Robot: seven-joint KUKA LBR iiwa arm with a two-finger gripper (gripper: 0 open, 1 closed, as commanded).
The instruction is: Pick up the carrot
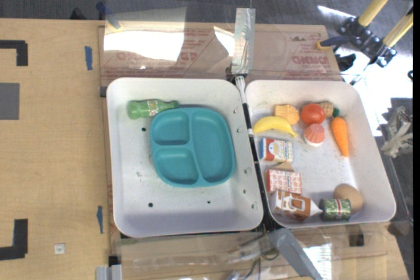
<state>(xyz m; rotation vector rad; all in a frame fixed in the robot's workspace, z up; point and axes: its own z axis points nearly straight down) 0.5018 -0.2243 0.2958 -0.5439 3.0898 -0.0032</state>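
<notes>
Carrot at rest in the right bin; jaw state cannot be told.

Two white bins are recorded side by side. In the left bin a teal divided plate is seen, with a green bottle at its far left corner. In the right bin the carrot is found lying at the far right, tip toward the near side, just right of a tomato and well apart from a banana. Its position relative to the jaws cannot be established. The labels on the small cartons are too blurred to be read.
</notes>
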